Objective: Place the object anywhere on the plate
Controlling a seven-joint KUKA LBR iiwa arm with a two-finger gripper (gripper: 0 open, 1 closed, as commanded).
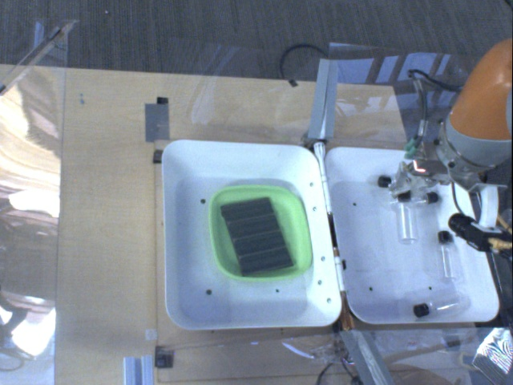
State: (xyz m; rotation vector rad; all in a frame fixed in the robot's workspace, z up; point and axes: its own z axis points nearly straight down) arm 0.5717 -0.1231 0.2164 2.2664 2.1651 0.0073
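A dark grey ridged rectangular object [256,236] lies flat on the square green plate [300,229], which sits in the middle of the left white bin [184,215]. It is turned slightly and covers most of the plate's floor. My gripper [427,241] hangs over the right bin [377,287], well to the right of the plate. Its two clear fingers [407,223] stand apart, open, with nothing between them. The grey arm with its orange band [485,95] reaches in from the upper right.
A raised divider [329,231] separates the two bins. A grey metal post [323,103] stands behind the bins' joint. The wooden bench [96,215] spreads to the left, with a clear sheet along its left side.
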